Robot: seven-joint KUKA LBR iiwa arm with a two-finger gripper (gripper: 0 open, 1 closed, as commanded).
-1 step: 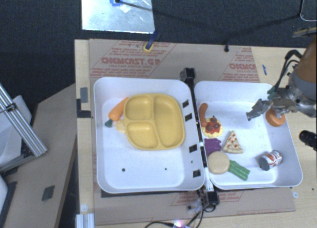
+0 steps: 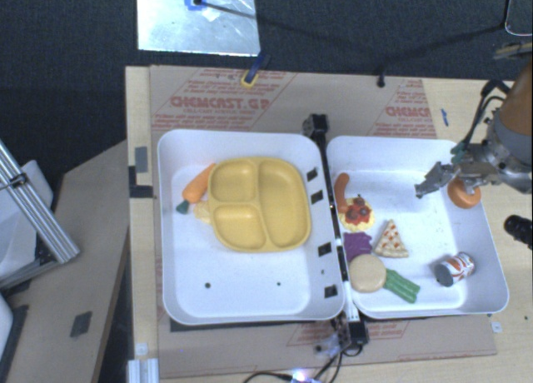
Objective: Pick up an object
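— Two bins (image 2: 250, 310) are seen. Nearest in the right one, a can (image 2: 454, 269) is left lying beside a pickle (image 2: 401, 286) and a pizza slice (image 2: 390, 241).

— And beyond?

— The gripper (image 2: 433, 181) is held over bare floor, fingers parted, nothing between them, apparently poised for a pick. A carrot (image 2: 198, 183) is propped against the tray (image 2: 254, 204).

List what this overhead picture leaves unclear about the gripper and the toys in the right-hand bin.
- gripper: too small and blurred in the camera view to tell how it is set.
- orange object: partly covered by the arm's wrist, so its full shape is hidden.
- purple toy: overlapped by the round tan piece; its kind is unclear.
- small can: label too small to read.
- arm: cut off by the picture's right side.
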